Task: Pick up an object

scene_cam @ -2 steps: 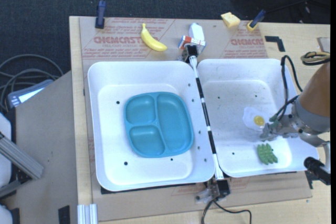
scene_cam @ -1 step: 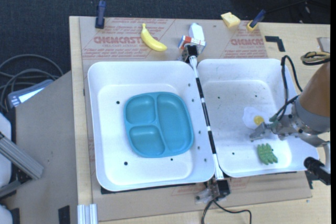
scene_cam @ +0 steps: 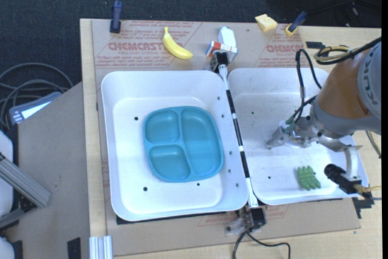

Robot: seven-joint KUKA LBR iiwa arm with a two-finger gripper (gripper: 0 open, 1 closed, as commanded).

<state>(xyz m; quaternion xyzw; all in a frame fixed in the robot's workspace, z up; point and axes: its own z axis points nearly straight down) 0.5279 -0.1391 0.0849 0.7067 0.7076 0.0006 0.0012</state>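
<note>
Nearest the camera, toward the front right corner of the right bin [scene_cam: 267,100], lay a small green knobbly piece [scene_cam: 308,178] (a toy bunch of grapes, perhaps; too small to be sure). It looked light and probably made of plastic or rubber, so weight should be no trouble. Its bumpy surface, though, could roll or squirt out of a loose pinch. I judged the best hold to be across its narrow width at mid-length, coming straight down.

Just beyond it and to its left, the gripper [scene_cam: 280,137] hung low over the bare bin floor, near the piece but apart from it. Whether it stood open or closed I could not tell.

In the left bin [scene_cam: 121,130] a blue divided plate [scene_cam: 182,142] lay flat at the middle, stiff and broad, with only its rim to catch. Farthest off, on the bench behind the bins, lay a banana [scene_cam: 176,45] and a yellow block [scene_cam: 265,22].
</note>
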